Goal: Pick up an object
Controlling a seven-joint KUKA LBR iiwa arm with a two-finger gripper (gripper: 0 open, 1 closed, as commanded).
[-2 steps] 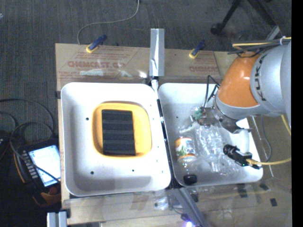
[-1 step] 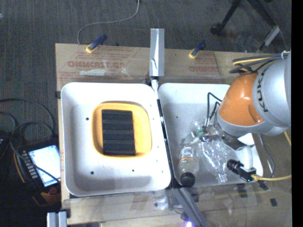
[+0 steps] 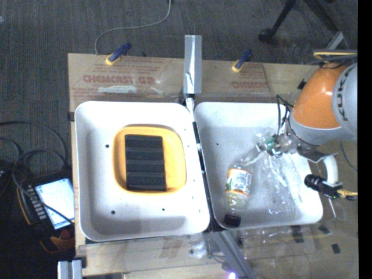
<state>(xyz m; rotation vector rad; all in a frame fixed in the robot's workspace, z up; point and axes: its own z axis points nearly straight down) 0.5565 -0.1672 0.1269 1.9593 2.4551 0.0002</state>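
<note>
Handheld device (image 3: 49,201): on the floor left of the bench, lit screen, yellow casing; screen content too small to read; cut partly by the frame's lower left.
Bench top (image 3: 125,77): brown board behind the bins with red printing, reading roughly "CHEMCAST GP"; fainter red print further right is not legible.
Clamps (image 3: 118,53): two blue-and-yellow clamps on the board's far edge, one left, one (image 3: 242,58) right of centre.
Left bin (image 3: 93,214): white, shallow; holds a yellow tray (image 3: 177,161) near its middle, with bare white floor on all sides.
Black block (image 3: 145,162): ridged, lies inside the yellow tray and covers most of it.
Divider post (image 3: 192,65): grey metal upright at the far end of the seam between the bins.
Right bin (image 3: 224,127): white; far-left part of the floor is bare.
Plastic bottle (image 3: 238,182): task object, clear, lying on its side in the near-left part of the right bin, dark cap (image 3: 232,220) toward the near rim; label orange and green, wording unreadable.
Clear plastic wrap (image 3: 279,185): crumpled, just right of the bottle; its outline is hard to separate from the white floor.
Arm (image 3: 325,106): grey with orange band, enters from the right over the right bin's far-right corner.
Gripper (image 3: 273,146): over the wrap's far end, small and partly masked by the wrist; finger state cannot be made out.
</note>
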